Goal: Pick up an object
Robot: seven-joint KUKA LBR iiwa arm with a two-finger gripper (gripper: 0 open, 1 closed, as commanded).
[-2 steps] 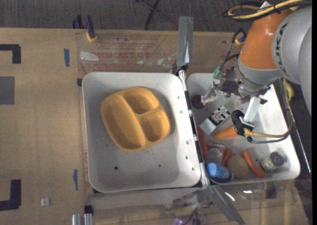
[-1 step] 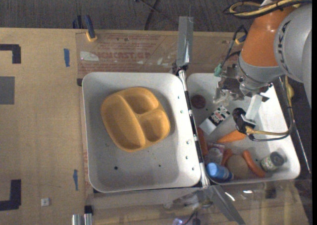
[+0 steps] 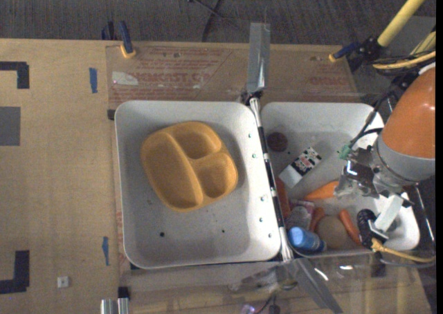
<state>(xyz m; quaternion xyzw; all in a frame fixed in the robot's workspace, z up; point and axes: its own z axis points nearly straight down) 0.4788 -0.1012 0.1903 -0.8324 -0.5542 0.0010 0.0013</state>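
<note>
The right bin [image 3: 318, 113] holds a pile of small objects. Among them are a dark brown round piece [image 3: 277, 141], a white and black box [image 3: 302, 164], an orange carrot [image 3: 322, 191], a clear bottle with a blue cap [image 3: 302, 237] and a brown potato-like lump [image 3: 333, 232]. My gripper [image 3: 356, 180] hangs over the right half of this bin, just right of the carrot and above the lump. The grey wrist and orange band [image 3: 414, 126] cover the bin's right side.
The left bin [image 3: 138, 229] holds a yellow divided plate [image 3: 188, 164] near its middle. A metal divider [image 3: 266, 181] separates the two bins. Cables and a yellow pole [image 3: 408, 8] lie at the upper right. Blue clamps sit on the board's back edge.
</note>
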